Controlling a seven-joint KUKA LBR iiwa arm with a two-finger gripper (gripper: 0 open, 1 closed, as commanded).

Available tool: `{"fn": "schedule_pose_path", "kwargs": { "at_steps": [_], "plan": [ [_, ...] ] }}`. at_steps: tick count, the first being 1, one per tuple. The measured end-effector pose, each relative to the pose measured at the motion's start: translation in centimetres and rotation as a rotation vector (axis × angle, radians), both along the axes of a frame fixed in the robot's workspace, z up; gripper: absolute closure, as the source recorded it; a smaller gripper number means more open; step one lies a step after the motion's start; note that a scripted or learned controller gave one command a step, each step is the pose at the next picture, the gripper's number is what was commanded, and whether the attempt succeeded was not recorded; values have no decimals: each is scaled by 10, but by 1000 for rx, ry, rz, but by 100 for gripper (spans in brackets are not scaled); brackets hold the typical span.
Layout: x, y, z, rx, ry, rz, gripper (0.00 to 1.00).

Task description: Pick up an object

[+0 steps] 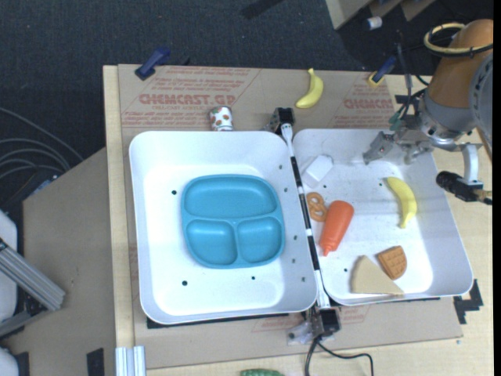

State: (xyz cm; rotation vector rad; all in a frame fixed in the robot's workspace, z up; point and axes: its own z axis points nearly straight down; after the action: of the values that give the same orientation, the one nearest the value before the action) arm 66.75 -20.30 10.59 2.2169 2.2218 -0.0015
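Two shallow white bins sit side by side on the surface. The left bin [149, 210] carries a blue divided tray [232, 219] near its centre. The right bin [446, 233] carries the loose objects: a white block [318, 168] near its far left corner, a pretzel [315, 205] against its left edge, an orange carrot [337, 225] just beside the pretzel, a yellow banana [402, 200] toward the right edge, and a tan wedge [372, 277] with a brown bread piece [392, 262] beside it along the near edge. The arm [458, 77] enters at the far right corner; the end effector [395, 147] hangs over the far edge of the right bin, fingers spread apart with nothing between them, well apart from the banana. A second banana [310, 91] and a small patterned cup [221, 118] lie on the surface beyond the bins' far edges.
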Motion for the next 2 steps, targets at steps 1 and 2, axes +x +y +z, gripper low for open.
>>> {"fn": "schedule_pose_path", "kwargs": {
  "at_steps": [1, 2],
  "plan": [
    [-1, 9, -21, 4, 4, -2, 0],
    [0, 9, -10, 2, 1, -1, 100]
  ]
}}
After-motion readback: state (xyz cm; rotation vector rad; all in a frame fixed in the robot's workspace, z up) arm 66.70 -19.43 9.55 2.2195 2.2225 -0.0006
